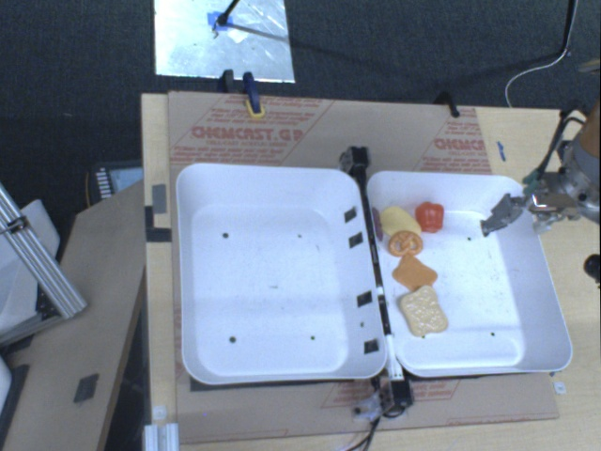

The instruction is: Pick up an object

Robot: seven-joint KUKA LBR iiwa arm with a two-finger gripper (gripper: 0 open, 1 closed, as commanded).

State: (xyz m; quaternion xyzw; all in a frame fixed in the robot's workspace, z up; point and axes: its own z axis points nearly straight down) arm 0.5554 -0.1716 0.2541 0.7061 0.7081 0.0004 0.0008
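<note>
The right bin (488,280) holds several small toy foods along its left side. A red tomato-like piece (429,215) sits beside a pale yellow piece (398,220). Just below them lies an orange pretzel-like round (406,243), then an orange flat slice (414,273) and a beige cracker (423,311). My gripper (500,216) hangs over the bin's upper right part, pointing left. It is well to the right of the red piece, apart from every object, and nothing shows in its grasp.
The left bin (272,280) lies beside the right one, with a black hinge strip (371,271) between them. Both rest on a cardboard sheet (282,130) on the bench. A silver plate (223,26) lies behind, and a cable (535,69) runs at the back right.
</note>
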